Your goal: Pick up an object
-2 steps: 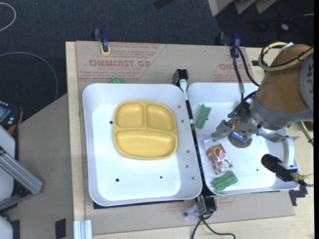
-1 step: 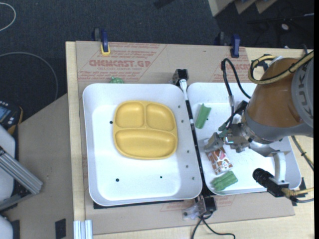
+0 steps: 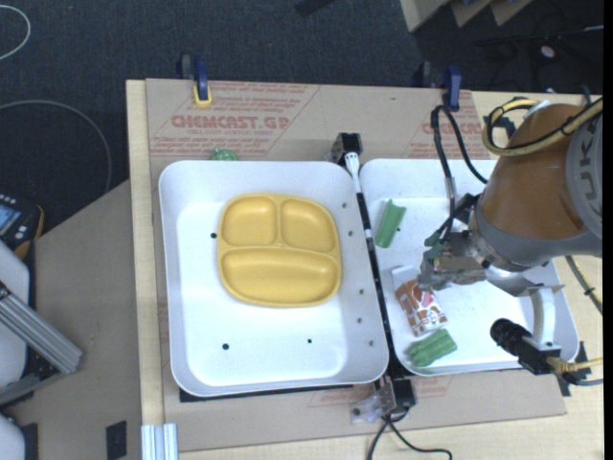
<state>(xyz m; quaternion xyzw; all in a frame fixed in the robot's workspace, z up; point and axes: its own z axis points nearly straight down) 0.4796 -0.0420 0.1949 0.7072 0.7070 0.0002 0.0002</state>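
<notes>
The gripper (image 3: 442, 268) hangs low in the right bin (image 3: 421, 175); I cannot tell its state. Touching it at five o'clock lies one red-and-white packet (image 3: 420, 308). Two green pieces lie in that bin: one at eleven o'clock (image 3: 390, 224), one at six (image 3: 431, 347). The left bin (image 3: 187, 286) holds one yellow divided plate (image 3: 280, 249).

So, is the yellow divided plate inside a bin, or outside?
Inside: the yellow plate lies flat within the left bin, white floor visible around it.

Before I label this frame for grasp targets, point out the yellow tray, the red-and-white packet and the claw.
yellow tray (image 3: 280, 249), camera view, on its long lower compartment.
red-and-white packet (image 3: 421, 308), camera view, on the middle of its wrapper.
claw (image 3: 439, 268), camera view, between its fingertips.
</notes>
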